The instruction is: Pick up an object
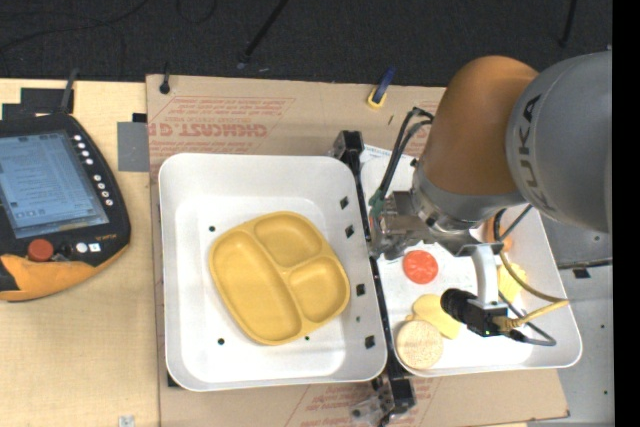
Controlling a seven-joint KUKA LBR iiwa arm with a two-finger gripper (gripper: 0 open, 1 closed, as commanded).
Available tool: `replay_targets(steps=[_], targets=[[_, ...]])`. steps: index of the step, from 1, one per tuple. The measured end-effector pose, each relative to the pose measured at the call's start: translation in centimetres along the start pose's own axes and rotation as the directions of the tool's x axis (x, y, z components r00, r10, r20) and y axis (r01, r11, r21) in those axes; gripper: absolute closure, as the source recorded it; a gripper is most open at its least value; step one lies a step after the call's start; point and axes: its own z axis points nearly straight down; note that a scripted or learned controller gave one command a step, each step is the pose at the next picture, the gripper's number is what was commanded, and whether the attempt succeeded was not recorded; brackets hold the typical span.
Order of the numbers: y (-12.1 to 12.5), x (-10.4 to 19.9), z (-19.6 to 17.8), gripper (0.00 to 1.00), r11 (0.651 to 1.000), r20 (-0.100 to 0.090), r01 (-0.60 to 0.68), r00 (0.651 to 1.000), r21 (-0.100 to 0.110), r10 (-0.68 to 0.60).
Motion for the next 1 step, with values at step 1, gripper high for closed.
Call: replay_targets(steps=[1], targets=[[-1.61, 4.59, 0.54, 1.0, 1.0, 0.001, -0.001, 1.0, 0.001, 0.001]])
